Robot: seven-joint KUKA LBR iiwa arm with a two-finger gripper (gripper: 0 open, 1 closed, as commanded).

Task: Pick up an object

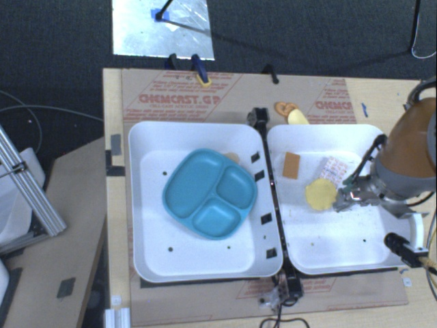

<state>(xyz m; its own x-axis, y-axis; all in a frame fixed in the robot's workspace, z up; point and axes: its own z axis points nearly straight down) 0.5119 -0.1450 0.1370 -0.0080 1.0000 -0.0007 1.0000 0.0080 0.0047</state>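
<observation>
I think the pick is only just starting. My end effector [343, 200] is down low in the right bin [369, 251], right beside the yellow round thing [319, 195], on its right side. It looks like it may be touching the edge, but I cannot be sure. I cannot tell if it is released or clenched, and I see nothing lifted up. So the grab and the lift are both left to do.

The yellow round thing lies flat near the middle of the right bin. Just past it, on the far side, lies a crinkly packet with red marks [334, 167]. A small orange block [291, 165] sits to the left of those, near the wall between the bins.

The left bin [147, 251] has a blue plate with three parts [210, 193] in it. Both bins sit on brown cardboard with red letters [179, 96] on the bench [113, 115]. The floor around is dark carpet [54, 33], with a shiny square sheet [162, 19] lying far back. A silver metal frame [27, 190] stands off to the left.
</observation>
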